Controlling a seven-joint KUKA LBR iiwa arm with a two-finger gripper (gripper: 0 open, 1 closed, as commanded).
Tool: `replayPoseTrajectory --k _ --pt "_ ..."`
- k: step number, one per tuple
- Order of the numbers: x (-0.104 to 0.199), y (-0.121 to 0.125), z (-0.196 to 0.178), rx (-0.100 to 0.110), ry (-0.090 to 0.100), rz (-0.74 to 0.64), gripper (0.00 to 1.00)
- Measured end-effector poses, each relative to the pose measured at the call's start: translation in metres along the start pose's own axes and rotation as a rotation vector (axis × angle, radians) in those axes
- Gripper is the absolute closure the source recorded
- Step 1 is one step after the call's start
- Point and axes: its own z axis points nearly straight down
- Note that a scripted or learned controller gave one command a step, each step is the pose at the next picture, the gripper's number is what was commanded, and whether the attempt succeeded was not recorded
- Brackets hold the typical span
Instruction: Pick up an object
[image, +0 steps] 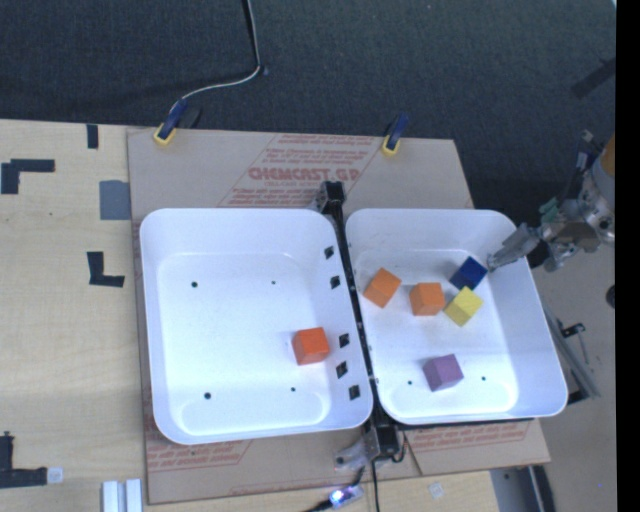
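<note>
while the left bin (160, 300) held one orange cube (311, 345), the right bin (530, 330) held two orange cubes, a blue cube (468, 272), a yellow one (462, 306) and a purple one (442, 372); the tool (505, 250) sat just beside the blue cube.

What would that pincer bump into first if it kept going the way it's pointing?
Probably the blue cube: the pincer points down-left into the right bin, and that cube lies just ahead of its tip. Height above it is unclear from this slanted view.
</note>
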Motion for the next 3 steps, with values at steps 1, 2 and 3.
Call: replayPoseTrajectory --k 1,2,3 --pt "0.041 -0.032 0.193 0.008 0.003 -0.001 0.00" --pt "0.095 -0.005 0.185 -0.001 0.001 -0.005 0.00" --pt "0.123 0.056 0.185 -0.003 0.001 -0.004 0.00"
